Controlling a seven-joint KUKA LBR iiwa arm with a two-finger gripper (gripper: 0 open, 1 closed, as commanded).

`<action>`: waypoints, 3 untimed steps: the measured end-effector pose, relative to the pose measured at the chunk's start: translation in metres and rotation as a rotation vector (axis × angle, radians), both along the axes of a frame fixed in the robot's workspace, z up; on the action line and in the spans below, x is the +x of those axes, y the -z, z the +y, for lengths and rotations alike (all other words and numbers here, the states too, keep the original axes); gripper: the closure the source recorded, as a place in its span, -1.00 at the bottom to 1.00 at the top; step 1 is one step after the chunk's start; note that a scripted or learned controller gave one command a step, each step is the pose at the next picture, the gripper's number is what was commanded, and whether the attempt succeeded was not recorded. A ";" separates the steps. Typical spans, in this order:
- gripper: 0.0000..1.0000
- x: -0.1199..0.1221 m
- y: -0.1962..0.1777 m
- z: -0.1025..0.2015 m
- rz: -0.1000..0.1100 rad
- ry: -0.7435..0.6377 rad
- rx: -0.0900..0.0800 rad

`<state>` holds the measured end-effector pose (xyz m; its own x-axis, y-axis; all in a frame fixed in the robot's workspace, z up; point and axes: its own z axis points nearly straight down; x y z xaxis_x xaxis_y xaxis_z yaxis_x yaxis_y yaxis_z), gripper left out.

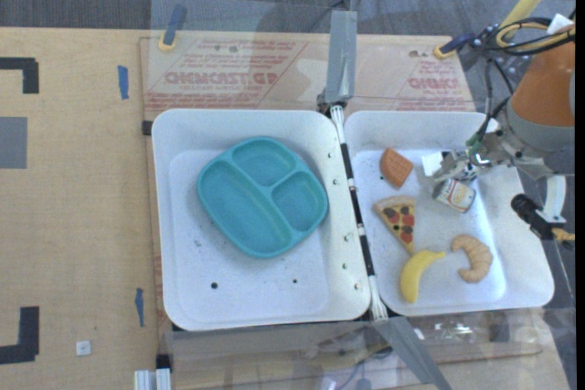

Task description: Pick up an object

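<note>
The gripper [454, 167] is low in the right bin [526, 288], right over a small can [456, 194]. It touches the can's top, but one cannot tell if it is holding it. Near the can sit a piece of bread [396, 166], a pizza slice [398, 220], a banana [417, 272] and a croissant [473, 257]. The left bin [183, 288] holds a blue plate [262, 195] with three parts.
</note>
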<state>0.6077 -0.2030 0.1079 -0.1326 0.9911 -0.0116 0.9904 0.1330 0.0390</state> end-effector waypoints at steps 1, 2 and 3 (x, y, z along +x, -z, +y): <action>-1.00 -0.032 0.019 0.032 0.033 0.057 0.008; 1.00 -0.031 0.008 0.029 0.029 0.063 0.008; -1.00 -0.031 0.008 0.029 0.029 0.064 0.008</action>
<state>0.5767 -0.1741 0.0994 -0.0694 0.9976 -0.0005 0.9975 0.0694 0.0111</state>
